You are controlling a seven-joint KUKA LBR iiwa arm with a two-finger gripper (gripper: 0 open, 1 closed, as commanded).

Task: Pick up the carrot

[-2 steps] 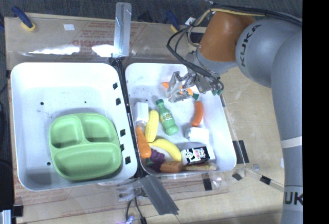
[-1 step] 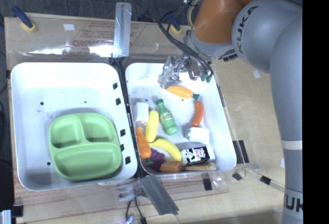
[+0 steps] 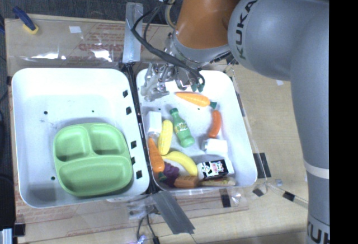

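Above the right bin (image 3: 241, 125), the gripper (image 3: 158, 81) hovers — whether spread or closed cannot be told. Just beside it lies the carrot (image 3: 192, 98), crosswise at the far end — likely light, rigid, smooth plastic, best pinched across its thick middle.

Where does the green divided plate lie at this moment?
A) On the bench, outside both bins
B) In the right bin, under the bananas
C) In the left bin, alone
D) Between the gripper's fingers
C: the green divided plate rests flat on the floor of the left bin, while the carrot, the bananas and the other toys are all in the right bin.
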